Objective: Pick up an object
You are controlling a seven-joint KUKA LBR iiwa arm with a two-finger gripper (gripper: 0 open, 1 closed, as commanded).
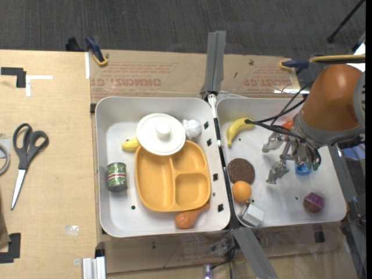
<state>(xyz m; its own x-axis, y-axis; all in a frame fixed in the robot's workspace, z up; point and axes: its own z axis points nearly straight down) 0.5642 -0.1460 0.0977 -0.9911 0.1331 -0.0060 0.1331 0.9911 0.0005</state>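
Objects such as the banana [237,128] and brown cookie [240,170] lie ungrasped in the right bin [331,214], with the released gripper [276,158] hanging beside the cookie, nothing picked.

Bright, even overhead light falls on the scene, and colours read cleanly. The two shallow white plastic bins [104,173] are the brightest surfaces, close to washed out along their floors, with soft grey shading inside the walls. The round white lid [161,133] shows a mild sheen and little surface detail. Shadows are short and diffuse, sitting close beneath the objects. The dark floor at the far edge is dim and grainy. The steel two-finger gripper [278,160] looks slightly smeared, its outlines softer than the sharp black-handled scissors [23,156] at the left. Overall resolution is modest.
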